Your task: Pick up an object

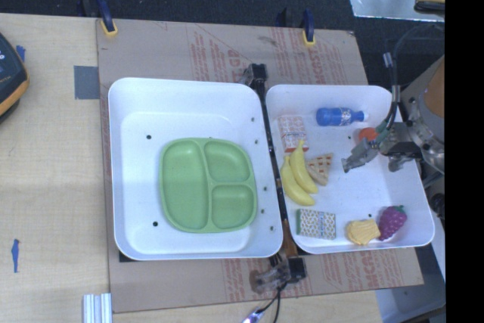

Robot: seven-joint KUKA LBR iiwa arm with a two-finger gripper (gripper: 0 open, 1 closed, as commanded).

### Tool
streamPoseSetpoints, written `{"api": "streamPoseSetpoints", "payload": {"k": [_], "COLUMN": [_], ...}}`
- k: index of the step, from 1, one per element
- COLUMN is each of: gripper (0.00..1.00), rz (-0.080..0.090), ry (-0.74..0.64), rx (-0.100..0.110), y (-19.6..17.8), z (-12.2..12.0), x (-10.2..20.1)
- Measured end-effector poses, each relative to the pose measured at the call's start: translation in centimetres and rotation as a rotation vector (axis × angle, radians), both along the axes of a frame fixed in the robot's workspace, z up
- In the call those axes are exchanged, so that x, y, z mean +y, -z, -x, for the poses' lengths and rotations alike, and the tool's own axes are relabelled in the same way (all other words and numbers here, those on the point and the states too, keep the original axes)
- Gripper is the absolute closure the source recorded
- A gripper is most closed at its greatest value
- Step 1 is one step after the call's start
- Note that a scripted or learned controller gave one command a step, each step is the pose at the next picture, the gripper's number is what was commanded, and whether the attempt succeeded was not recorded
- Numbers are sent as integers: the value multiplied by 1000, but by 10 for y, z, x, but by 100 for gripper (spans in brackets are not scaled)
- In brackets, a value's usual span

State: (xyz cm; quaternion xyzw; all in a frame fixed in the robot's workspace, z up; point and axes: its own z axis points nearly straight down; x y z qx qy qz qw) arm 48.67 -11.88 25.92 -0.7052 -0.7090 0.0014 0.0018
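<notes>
My gripper [376,158] hangs over the right side of the right bin [340,96], reaching in from the right. Its fingers [355,159] stand open with bare bin floor between them. A small red-orange item [367,135] lies just above the gripper, partly hidden by it. A blue bottle [339,116] lies on its side near the bin's far wall. Yellow bananas [297,174] and a tan wedge [321,167] sit left of the gripper. Purple grapes [392,221] and a yellow piece [363,231] rest in the near right corner.
A green divided plate [207,184] lies in the left bin [121,163]. A pale packet [293,132] and a green-white pouch [315,223] lie along the right bin's left side. Clamps [308,25] hold the cardboard underlay at the back.
</notes>
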Motion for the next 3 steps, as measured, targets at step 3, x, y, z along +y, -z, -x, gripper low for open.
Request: {"api": "streamPoseSetpoints", "payload": {"k": [3], "gripper": [0], "rz": [0], "ry": [7], "rx": [17], "y": [166], "z": [-167], "x": [21]}}
